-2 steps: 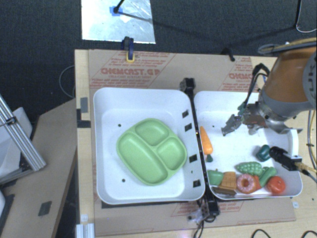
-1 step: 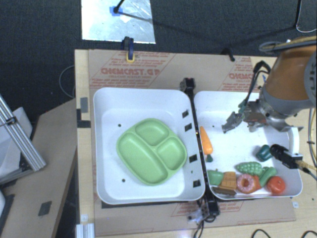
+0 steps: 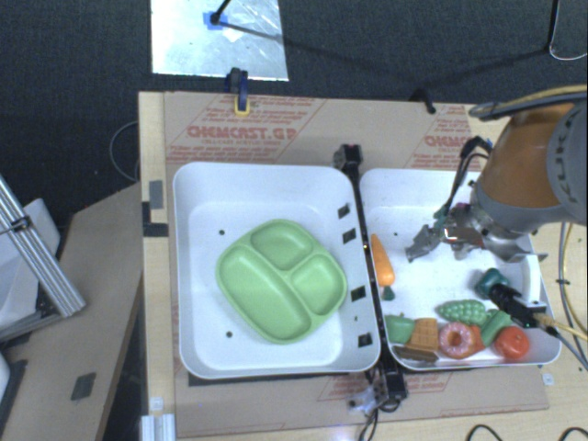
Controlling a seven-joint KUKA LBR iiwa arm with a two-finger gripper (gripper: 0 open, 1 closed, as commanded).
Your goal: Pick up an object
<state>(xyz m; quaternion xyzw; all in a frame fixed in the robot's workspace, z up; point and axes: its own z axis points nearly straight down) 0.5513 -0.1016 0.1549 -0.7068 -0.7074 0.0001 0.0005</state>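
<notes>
The claw (image 3: 424, 243) is being held low over the middle of the right bin (image 3: 404, 196), its metal fingers parted a little and nothing being gripped between them. Bare white floor is lying open around it on the far and left sides. The grey arm (image 3: 528, 168) with its orange band is reaching in over the bin's right rim.

Along the bin's left wall, just left of the claw, a smooth orange carrot (image 3: 382, 263) is lying lengthwise. The near edge is being crowded by toy food: a bumpy green piece (image 3: 463, 311), a pink ringed doughnut (image 3: 457, 339), a round red tomato (image 3: 513, 342), a tan waffle-like block (image 3: 424, 336) and a green piece (image 3: 399, 328).

In the left bin (image 3: 197, 200), a glossy light-green divided plate (image 3: 280, 280) is resting in the middle, with open floor all round it. Both bins are sitting on the tabletop (image 3: 303, 122).
</notes>
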